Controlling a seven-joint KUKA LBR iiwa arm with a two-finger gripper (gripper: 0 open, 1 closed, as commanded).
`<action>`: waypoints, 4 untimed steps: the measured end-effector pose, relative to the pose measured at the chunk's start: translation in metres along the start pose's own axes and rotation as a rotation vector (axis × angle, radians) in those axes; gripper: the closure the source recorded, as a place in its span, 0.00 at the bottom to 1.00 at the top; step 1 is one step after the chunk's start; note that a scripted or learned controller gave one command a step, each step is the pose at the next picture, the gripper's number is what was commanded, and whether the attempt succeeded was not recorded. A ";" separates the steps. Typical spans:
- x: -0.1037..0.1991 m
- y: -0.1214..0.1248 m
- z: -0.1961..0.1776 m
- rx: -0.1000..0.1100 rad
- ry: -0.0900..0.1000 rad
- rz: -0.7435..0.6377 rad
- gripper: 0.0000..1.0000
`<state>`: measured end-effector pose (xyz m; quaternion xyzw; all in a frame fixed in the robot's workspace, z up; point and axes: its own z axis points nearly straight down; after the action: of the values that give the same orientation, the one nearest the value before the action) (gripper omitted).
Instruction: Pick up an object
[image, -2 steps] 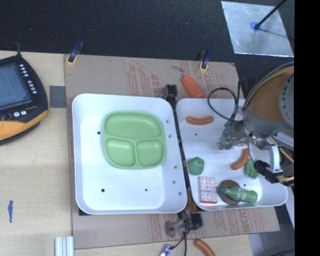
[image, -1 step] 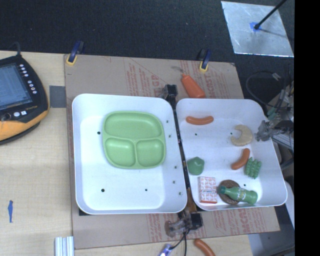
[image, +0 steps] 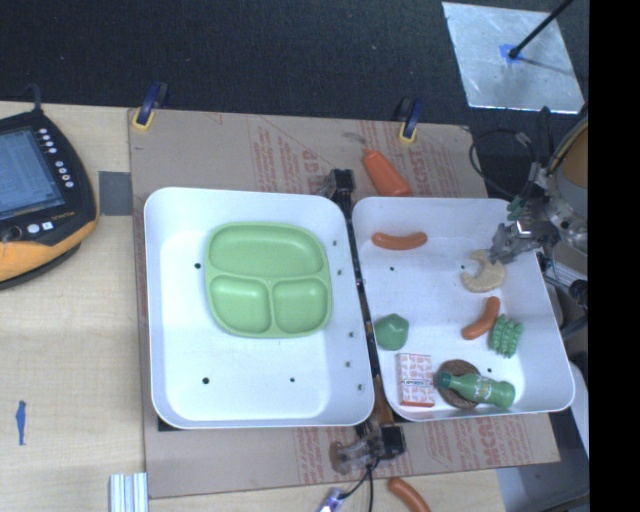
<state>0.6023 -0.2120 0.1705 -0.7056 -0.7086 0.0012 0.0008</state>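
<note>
At right bin's edge, gripper (image: 506, 243) hides tan piece (image: 481, 277) partly

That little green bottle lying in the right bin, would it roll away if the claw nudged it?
Probably. The green bottle lies on its side, and its round body looks smooth, so it may slip too. It rests partly on a brown disc, which might check the roll. It looks like a light toy.

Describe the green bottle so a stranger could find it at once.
Look in the right bin, at its near edge. The green bottle lies on its side there, over a brown disc and beside a red-and-white box. It alone has a yellow label.
</note>
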 end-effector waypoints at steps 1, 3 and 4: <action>-0.001 0.000 -0.011 0.000 -0.001 -0.003 1.00; 0.001 -0.028 0.039 0.002 0.000 -0.001 0.00; 0.001 -0.068 0.079 0.002 0.001 -0.001 0.00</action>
<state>0.5345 -0.2112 0.0912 -0.7053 -0.7089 0.0015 0.0016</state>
